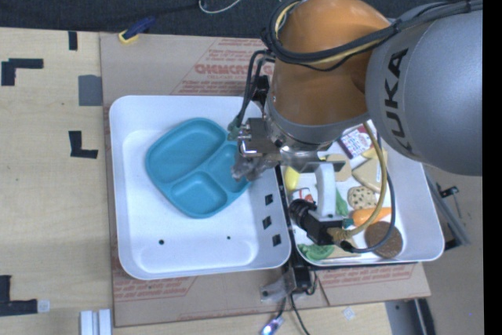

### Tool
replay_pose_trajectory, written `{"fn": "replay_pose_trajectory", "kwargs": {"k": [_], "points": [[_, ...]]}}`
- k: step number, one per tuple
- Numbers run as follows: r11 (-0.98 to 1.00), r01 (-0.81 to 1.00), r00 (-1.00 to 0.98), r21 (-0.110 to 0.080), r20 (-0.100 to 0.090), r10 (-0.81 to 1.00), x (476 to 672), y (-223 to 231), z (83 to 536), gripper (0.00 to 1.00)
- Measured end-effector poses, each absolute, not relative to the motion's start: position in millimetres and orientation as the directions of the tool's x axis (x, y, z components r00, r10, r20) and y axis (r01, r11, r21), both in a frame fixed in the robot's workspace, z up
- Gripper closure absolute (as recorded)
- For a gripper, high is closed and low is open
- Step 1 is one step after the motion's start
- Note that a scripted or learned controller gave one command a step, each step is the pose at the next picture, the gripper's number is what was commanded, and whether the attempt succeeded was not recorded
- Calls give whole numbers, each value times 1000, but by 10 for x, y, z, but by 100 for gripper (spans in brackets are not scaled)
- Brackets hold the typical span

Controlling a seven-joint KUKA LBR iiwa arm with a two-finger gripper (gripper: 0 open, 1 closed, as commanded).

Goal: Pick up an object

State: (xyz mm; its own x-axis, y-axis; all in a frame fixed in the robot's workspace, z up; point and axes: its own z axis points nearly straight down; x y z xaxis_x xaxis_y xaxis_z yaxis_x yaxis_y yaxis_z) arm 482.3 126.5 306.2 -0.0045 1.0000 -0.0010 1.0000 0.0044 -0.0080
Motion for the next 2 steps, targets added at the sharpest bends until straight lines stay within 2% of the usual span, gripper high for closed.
{"fn": "replay_pose_trajectory", "kwargs": {"k": [1,2], "points": [[7,1000,-7,7,4,1000,4839,1629,3936,100],[-8,1000,8,-3,-2,1000,4835,715,3818,100]]}}
